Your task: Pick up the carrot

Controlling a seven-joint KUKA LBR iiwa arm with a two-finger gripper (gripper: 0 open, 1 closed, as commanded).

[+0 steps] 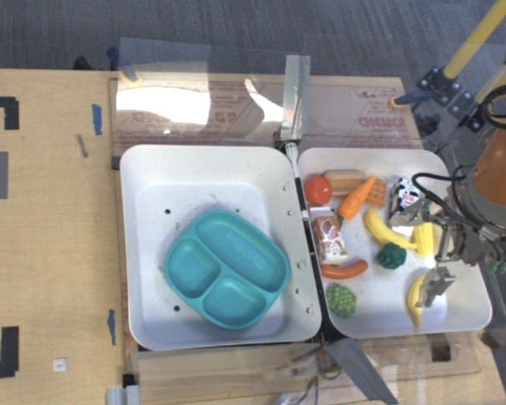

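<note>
The orange carrot (357,197) lies tilted in the right bin (468,315), near its back left, between a red tomato (318,190) and a yellow banana (381,229). A tan bun (344,178) lies just behind the carrot. My gripper (438,283) hangs over the bin's front right part, well to the right of the carrot and nearer the front. It is close to a small yellow piece (416,298). Nothing of the carrot is near it.
The right bin also holds a brown packet (327,236), a red sausage (344,269), a green bumpy ball (341,299), a dark green piece (392,256), a yellow block (423,238) and a black-and-white item (405,197). A teal divided plate (228,267) sits in the left bin (143,226).
</note>
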